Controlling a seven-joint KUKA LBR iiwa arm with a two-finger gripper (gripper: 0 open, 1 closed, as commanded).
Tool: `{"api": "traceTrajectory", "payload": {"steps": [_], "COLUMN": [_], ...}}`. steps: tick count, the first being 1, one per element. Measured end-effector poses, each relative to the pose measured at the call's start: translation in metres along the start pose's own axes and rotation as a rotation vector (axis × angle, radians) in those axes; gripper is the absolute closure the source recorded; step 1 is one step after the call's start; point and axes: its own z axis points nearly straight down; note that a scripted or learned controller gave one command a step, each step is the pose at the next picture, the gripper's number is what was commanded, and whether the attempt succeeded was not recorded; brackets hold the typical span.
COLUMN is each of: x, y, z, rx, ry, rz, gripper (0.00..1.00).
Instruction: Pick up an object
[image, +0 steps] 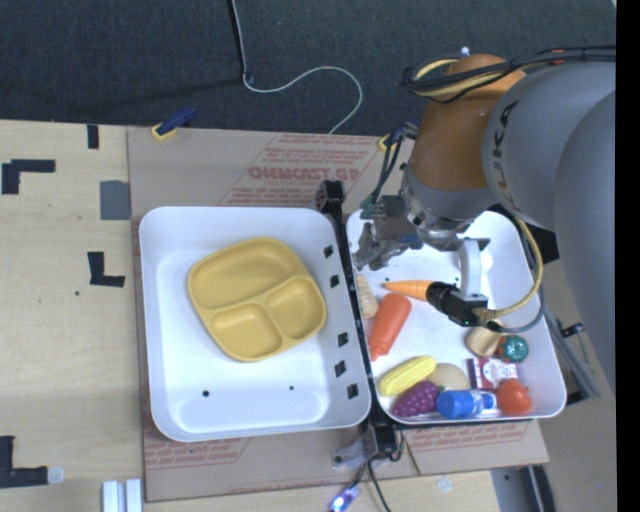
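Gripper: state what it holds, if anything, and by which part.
Cannot be told. The gripper hangs low over the right bin's left edge, above the toy carrots; no object shows between its fingers.

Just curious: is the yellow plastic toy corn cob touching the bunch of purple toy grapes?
Touching. In the camera view the yellow corn cob lies right against the top of the purple grapes, with no white bin floor showing between them.
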Motion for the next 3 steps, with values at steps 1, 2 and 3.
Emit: {"api": "traceTrajectory", "payload": {"steps": [1,2,3], "x": [0.049,0.092,0.043], "y": [-0.063,-0.101,-0.099], "z": [-0.129,-0.108,-0.196], "rx": [-0.007,0.008,-0.006], "ry": [0.005,0.001,0.001], "rz": [-0.004,-0.001,0.007], "gripper": [1.00,1.00,1.00]}}
